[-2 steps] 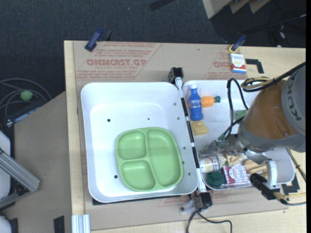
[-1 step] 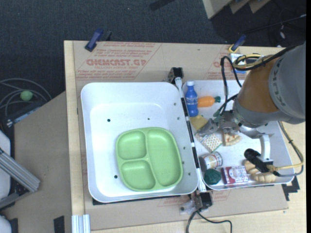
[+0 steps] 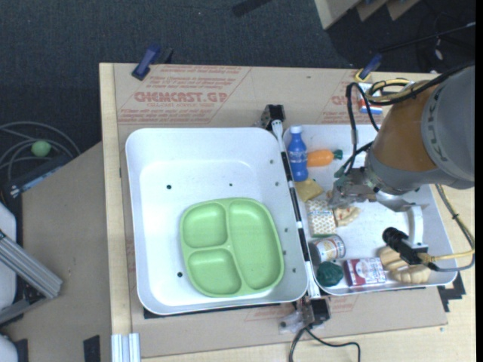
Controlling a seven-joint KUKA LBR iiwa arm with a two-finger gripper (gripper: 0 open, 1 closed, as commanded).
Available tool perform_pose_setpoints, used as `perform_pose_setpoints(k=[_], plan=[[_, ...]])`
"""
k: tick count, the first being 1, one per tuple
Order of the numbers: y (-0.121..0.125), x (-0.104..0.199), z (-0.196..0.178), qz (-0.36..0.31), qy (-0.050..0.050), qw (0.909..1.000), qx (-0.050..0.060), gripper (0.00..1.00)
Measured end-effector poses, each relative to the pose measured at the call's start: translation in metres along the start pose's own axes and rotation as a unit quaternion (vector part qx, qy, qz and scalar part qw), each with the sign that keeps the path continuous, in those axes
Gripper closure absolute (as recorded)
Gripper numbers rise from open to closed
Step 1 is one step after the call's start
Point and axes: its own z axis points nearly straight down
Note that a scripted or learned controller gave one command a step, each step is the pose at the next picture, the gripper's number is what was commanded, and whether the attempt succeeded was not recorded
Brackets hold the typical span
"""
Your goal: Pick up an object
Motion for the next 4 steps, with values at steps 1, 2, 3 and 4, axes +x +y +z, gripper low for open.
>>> perform_pose_setpoints(k=[1, 2, 3, 4], plan=[[0.000, 0.000, 0.000, 0.000, 0.000, 1.0000, 0.000, 0.00], [0.067, -0.007, 0.019, -0.001, 0.003, 0.9999, 0.011, 0.00], [0.109, -0.018, 0.024, 0.001, 0.006, 0.9997, 0.025, 0.00], [0.117, -0.055, -0.048, 0.000, 0.002, 1.0000, 0.009, 0.00]])
